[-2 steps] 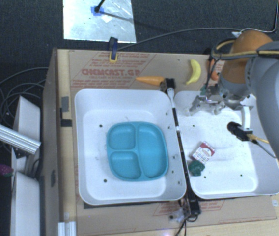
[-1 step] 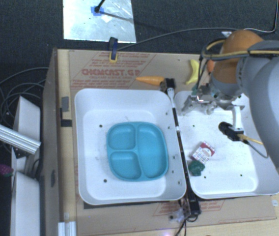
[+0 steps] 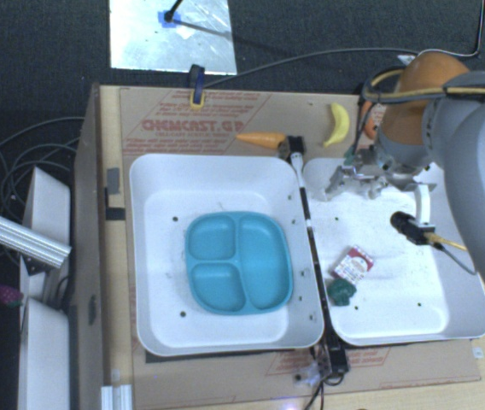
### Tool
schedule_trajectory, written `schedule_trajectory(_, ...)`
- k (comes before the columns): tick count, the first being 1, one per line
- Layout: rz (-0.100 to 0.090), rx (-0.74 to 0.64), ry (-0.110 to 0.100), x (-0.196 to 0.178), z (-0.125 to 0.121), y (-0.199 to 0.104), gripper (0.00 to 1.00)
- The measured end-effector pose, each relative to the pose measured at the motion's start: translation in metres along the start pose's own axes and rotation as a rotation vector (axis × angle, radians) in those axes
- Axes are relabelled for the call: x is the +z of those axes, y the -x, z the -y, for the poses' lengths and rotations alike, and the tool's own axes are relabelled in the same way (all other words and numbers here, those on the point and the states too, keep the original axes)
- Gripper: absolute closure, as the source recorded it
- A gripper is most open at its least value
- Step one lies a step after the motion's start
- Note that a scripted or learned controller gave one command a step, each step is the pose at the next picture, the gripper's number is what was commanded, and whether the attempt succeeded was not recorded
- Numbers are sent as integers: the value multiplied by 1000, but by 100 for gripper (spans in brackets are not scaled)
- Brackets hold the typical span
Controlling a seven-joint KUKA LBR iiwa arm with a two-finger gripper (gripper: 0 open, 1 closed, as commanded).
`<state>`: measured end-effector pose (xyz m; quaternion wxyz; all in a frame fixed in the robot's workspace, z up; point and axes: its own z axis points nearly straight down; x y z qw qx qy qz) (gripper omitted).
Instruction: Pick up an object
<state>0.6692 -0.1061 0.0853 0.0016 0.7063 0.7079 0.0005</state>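
Over far corner of right bin (image 3: 458, 313), end effector (image 3: 352, 186) open, empty

A light blue plate (image 3: 238, 260) with three compartments lies flat in the middle of the left bin (image 3: 161, 195). In the right bin (image 3: 413, 306), near its left wall, a small red and white packet (image 3: 353, 265) lies flat, and a dark green crumpled thing (image 3: 341, 291) sits just beside it
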Motion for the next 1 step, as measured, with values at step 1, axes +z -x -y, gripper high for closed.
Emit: schedule_trajectory(1,-1,-2,0,0,0,-17,0)
